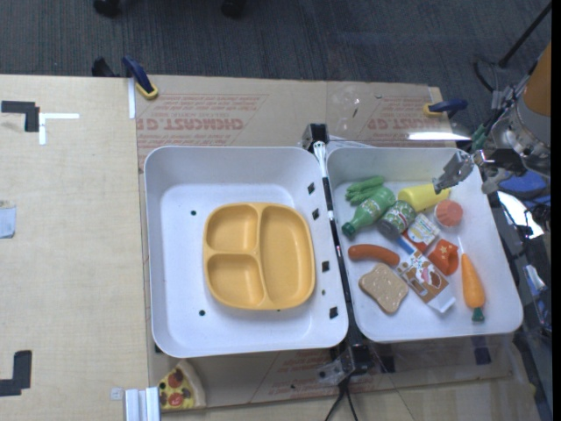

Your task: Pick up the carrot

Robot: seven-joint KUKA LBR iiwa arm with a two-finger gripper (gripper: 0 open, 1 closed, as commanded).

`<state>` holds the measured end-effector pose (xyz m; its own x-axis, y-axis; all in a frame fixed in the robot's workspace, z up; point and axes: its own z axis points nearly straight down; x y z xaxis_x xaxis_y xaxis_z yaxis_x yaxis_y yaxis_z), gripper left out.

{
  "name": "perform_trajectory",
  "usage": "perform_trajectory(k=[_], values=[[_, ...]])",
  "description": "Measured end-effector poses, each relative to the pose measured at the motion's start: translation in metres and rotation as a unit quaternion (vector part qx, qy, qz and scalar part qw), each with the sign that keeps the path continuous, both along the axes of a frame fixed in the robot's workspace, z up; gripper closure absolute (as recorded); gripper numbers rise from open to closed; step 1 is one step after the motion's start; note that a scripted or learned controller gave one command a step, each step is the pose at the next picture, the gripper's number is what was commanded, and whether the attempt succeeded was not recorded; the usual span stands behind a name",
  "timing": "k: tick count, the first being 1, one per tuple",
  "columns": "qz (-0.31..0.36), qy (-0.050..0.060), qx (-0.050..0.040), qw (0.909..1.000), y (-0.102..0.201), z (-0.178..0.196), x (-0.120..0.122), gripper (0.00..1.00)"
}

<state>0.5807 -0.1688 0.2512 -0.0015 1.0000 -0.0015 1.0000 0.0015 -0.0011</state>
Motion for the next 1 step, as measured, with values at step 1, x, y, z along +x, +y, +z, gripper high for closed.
perform_trajectory(k=[1], values=[[0.13, 0.0, 0.0008, 0.9915, -0.0534, -0.1111, -0.0109, 0.0]])
